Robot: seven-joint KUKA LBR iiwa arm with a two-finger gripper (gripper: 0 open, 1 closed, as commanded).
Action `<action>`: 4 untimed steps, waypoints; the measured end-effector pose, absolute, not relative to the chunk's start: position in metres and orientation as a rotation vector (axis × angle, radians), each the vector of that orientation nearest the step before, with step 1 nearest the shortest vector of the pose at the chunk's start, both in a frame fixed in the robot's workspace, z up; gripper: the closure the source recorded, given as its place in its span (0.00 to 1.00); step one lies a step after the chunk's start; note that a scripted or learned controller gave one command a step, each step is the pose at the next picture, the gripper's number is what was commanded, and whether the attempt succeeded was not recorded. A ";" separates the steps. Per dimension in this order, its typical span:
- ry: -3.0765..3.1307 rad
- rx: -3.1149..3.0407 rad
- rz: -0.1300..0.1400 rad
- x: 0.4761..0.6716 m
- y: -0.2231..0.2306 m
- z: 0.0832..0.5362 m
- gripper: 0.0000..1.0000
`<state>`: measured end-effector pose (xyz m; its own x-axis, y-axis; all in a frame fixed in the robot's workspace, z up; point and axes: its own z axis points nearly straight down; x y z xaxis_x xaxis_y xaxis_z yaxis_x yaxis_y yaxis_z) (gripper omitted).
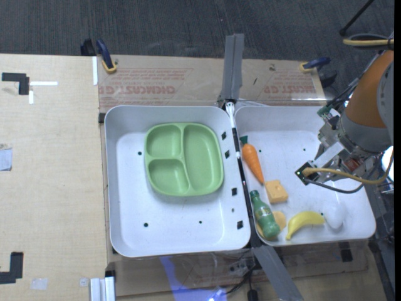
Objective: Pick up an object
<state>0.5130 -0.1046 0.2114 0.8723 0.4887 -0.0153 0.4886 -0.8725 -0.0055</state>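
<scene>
In the right bin [294, 127] a carrot [252, 162] lies by the left wall. An orange-yellow cheese block [276, 191] sits just below it. A green bottle [264, 215] rests against the front left corner, with a small pale yellow piece [279, 219] beside it. Near the front wall lies a banana [304, 222], and a small white object [336, 218] is to its right. My gripper [346, 163] hangs over the right side of this bin, above and to the right of the banana, and I see nothing between its fingers.
The left bin [125, 218] holds a green divided plate [184, 159] toward its back. A grey divider post [232, 68] rises between the two bins at the back. Clamps [106, 58] hold the cardboard behind the bins.
</scene>
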 end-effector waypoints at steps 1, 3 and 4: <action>-0.322 -3.125 0.008 0.583 -0.124 0.167 1.00; -0.317 -3.126 0.007 0.581 -0.193 0.226 0.00; -0.724 -3.055 0.010 0.584 -0.122 0.224 0.00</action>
<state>0.5841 -0.1219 0.2243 0.8936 0.4489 -0.0060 0.4488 -0.8936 -0.0029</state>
